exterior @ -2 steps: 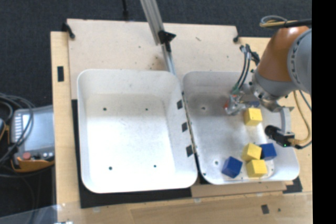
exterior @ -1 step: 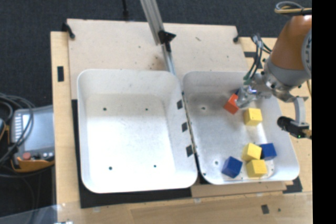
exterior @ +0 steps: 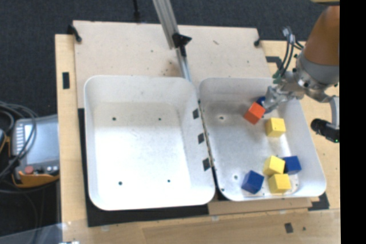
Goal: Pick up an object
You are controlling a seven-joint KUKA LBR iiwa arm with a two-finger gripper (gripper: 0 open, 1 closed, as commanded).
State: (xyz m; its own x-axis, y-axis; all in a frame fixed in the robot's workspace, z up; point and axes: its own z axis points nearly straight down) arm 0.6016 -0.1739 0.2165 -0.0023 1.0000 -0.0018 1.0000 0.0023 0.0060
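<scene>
Where it slants in, tool (exterior: 267, 101) beside orange cube (exterior: 254, 113)

One fixed camera sits above my bench (exterior: 68, 123), looking down at a slant from a moderate distance, taking in the left bin (exterior: 91, 123) and right bin (exterior: 229, 88) whole. My arm (exterior: 323, 48) enters from the frame's right.

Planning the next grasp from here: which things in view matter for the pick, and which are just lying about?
For the pick:
- gripper, low in the right bin
- orange cube, beside the gripper
- yellow cubes
- blue cubes

Lying about:
- left bin
- aluminium bar
- handheld controller, left of the bench
</scene>
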